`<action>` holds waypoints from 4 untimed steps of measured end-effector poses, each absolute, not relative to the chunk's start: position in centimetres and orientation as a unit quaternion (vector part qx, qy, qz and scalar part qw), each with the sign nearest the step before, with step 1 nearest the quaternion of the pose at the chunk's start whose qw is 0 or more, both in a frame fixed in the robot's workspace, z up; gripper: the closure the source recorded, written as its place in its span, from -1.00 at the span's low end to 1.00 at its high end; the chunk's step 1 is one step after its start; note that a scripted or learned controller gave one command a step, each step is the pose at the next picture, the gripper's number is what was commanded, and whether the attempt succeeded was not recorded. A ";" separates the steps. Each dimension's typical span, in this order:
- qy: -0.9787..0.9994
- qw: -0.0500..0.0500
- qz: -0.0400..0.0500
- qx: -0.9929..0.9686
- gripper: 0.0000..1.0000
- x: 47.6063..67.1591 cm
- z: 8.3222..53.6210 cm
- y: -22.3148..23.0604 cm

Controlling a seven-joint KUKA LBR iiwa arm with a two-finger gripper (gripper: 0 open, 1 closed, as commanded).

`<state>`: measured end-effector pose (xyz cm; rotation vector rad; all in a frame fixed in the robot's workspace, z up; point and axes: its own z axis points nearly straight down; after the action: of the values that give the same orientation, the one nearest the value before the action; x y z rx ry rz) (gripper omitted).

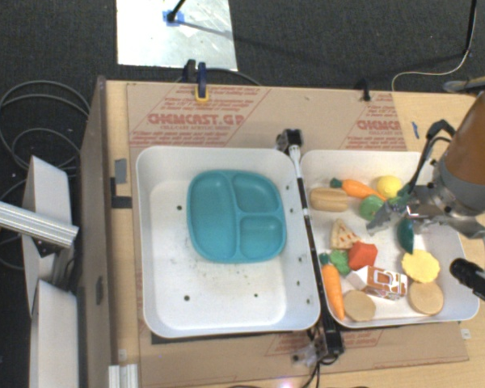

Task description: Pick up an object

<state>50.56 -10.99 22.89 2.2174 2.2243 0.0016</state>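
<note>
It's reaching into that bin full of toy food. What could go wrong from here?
The toys in the right bin are packed close, so the end effector could nudge the green piece or the orange carrot aside instead of gripping one. It might also close on two at once, or on none, and come up with nothing.

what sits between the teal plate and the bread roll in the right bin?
In the camera view, just the bins' adjoining rims separate the teal plate from the bread roll.
</note>
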 end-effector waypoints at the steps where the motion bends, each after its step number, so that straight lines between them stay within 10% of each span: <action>1: 0.708 0.006 0.003 0.707 -1.00 53.9 9.9 -12.3; 2: 0.710 0.006 0.005 0.704 -1.00 62.5 9.1 -8.7; 3: 0.710 -0.011 -0.007 0.704 -1.00 64.9 8.7 -8.7; 4: 0.711 -0.014 -0.007 0.703 1.00 64.9 9.8 -8.6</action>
<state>64.86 -8.58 9.79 2.2291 2.2520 -0.0229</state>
